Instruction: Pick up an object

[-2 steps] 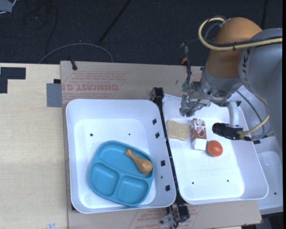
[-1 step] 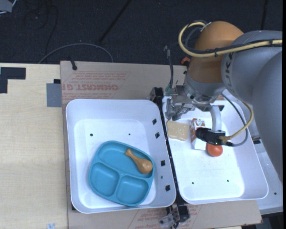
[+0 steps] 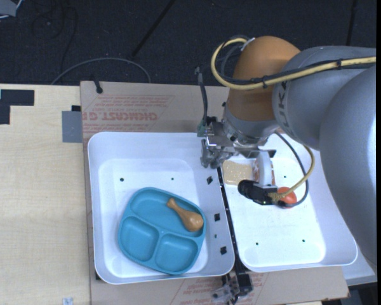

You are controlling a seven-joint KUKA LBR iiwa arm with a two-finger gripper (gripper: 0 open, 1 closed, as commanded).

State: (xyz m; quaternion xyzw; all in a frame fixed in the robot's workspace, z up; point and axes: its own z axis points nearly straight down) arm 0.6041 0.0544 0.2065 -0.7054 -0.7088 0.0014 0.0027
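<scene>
My gripper (image 3: 211, 152) hangs over the top end of the rim between the two bins, under the grey arm with its orange band. A tan flat piece (image 3: 236, 170) lies in the right bin (image 3: 305, 250) just right of the gripper, partly hidden by the wrist. A small red-orange object (image 3: 288, 198) sits further right in the same bin. In the left bin (image 3: 108, 170) a brown drumstick (image 3: 185, 215) lies on a blue divided plate (image 3: 153, 241). I see nothing between the gripper's tips.
The bins sit on a cardboard sheet (image 3: 140, 110) on a pale wooden bench (image 3: 32, 196). The large arm covers the right bin's upper right part. Dark floor with cables lies beyond the bench.
</scene>
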